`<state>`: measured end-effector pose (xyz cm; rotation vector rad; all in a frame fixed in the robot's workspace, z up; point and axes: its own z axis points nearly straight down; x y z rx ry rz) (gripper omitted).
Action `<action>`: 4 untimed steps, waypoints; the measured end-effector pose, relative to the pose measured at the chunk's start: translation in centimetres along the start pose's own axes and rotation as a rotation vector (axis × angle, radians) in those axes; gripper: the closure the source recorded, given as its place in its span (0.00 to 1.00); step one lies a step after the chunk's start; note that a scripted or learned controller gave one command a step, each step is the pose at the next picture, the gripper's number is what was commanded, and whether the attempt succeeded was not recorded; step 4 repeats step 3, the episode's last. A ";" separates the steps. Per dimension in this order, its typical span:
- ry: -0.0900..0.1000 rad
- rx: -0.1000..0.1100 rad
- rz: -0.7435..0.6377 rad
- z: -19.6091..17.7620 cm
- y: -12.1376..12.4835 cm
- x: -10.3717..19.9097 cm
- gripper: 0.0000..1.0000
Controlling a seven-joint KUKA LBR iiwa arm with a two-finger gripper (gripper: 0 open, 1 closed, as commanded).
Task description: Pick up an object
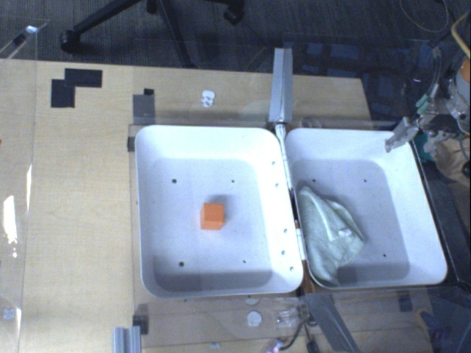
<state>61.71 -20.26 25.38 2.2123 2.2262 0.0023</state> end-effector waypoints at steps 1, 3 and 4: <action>0.001 0.001 -0.140 13.2 2.2 2.6 0.00; 0.000 -0.002 0.082 4.3 5.3 10.9 1.00; 0.000 -0.002 0.082 4.3 5.3 10.9 1.00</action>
